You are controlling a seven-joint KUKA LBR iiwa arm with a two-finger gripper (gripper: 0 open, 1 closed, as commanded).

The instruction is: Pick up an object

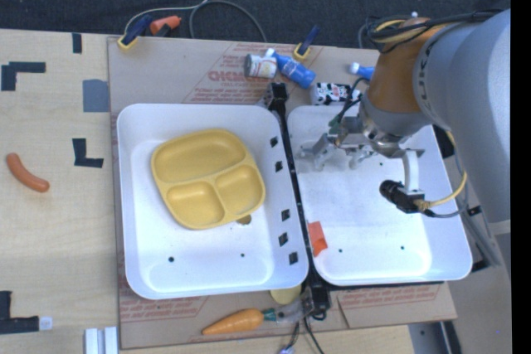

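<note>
My gripper (333, 152) hangs low over the far left part of the right bin (373, 257), below the arm's orange band (397, 83). I see nothing held in it. A yellow divided plate (207, 176) lies in the left bin (145, 261), with a small brown item (243, 220) peeking out at its near edge. A small orange piece (317, 239) sits at the right bin's left wall, nearer the camera than the gripper.
Black clips run along the divider (286, 203) between the bins. A white bottle (264, 64) and a blue item (296, 70) lie behind the bins. A toy carrot (236, 321) lies in front, and a sausage (27, 173) at far left. A cable loops beside the wrist (415, 199).
</note>
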